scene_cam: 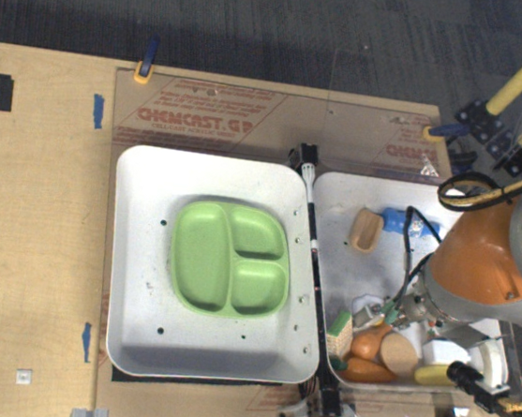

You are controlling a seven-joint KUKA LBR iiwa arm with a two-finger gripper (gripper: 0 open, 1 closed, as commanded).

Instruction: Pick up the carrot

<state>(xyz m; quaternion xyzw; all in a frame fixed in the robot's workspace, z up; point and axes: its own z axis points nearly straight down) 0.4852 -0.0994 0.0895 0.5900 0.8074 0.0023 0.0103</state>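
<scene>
Left bin (pixel 135 235): one divided plate (pixel 231 258), centred. Right bin (pixel 337 203), beside it: block (pixel 366 230) toward the back; carrot (pixel 369 369) at the front edge among clustered items, egg (pixel 401 354) touching behind it. My arm (pixel 481 258) overhangs this bin's right side.

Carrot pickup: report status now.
Tool low in right bin, over the pile. Carrot on bin floor at near wall, not gripped. Egg-like piece and orange ball crowd it.

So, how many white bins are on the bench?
2: the left bin holds a green divided plate; the right bin holds the food pile, under the arm.
</scene>
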